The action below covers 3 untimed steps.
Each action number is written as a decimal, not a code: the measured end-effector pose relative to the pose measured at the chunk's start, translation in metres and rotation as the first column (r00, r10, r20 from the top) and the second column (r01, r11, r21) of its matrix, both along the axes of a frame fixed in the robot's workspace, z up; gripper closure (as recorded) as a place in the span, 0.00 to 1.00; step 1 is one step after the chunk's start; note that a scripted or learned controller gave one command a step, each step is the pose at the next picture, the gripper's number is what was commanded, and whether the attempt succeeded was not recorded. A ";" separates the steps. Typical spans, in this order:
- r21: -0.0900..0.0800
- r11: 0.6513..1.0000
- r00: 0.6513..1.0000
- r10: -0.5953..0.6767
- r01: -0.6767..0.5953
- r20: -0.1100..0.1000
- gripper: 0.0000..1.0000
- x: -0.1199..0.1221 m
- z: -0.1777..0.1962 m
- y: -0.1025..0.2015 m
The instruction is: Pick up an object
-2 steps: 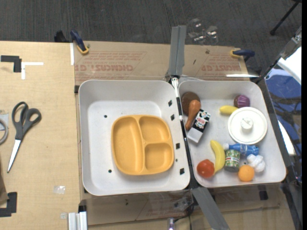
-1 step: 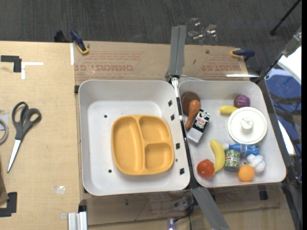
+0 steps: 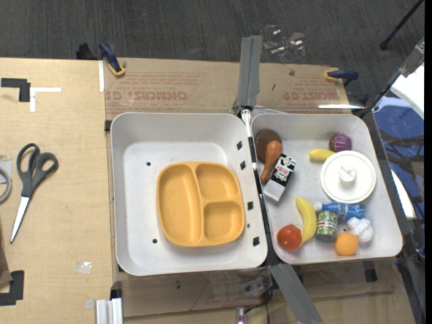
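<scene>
Camera view
- The left bin (image 3: 128, 201) carries a yellow divided plate (image 3: 201, 202) at its centre. Bare white floor runs along all four walls.
- The right bin (image 3: 378, 181) is crowded. Open floor remains mainly at its far edge and in the near-left area by the shared wall.
- Against the shared wall lie a brown drumstick (image 3: 269, 151) and a small carton (image 3: 279, 177), touching each other.
- A white round lid (image 3: 347, 175) sits towards the right wall. A yellow piece (image 3: 322, 155) and a purple piece (image 3: 340, 142) lie just beyond it.
- At the near edge, a banana (image 3: 307, 218), a red tomato (image 3: 289, 237), a green can (image 3: 327, 223), an orange (image 3: 346, 244) and a white-and-blue bottle (image 3: 359, 227) are packed together.
- Scissors (image 3: 30, 174) lie on the surface (image 3: 61, 262), left of both bins.
- End effector: state and offset to the objects cannot be told.
</scene>
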State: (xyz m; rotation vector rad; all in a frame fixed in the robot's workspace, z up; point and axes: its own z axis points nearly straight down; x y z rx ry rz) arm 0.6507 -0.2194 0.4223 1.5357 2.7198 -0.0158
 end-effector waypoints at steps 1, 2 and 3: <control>-0.004 1.000 1.000 0.003 -0.003 0.002 1.00 0.001 0.009 0.001; 0.016 0.995 0.995 0.099 -0.099 -0.011 1.00 -0.066 -0.051 -0.003; 0.015 0.995 0.995 0.100 -0.100 -0.009 1.00 -0.064 -0.042 -0.003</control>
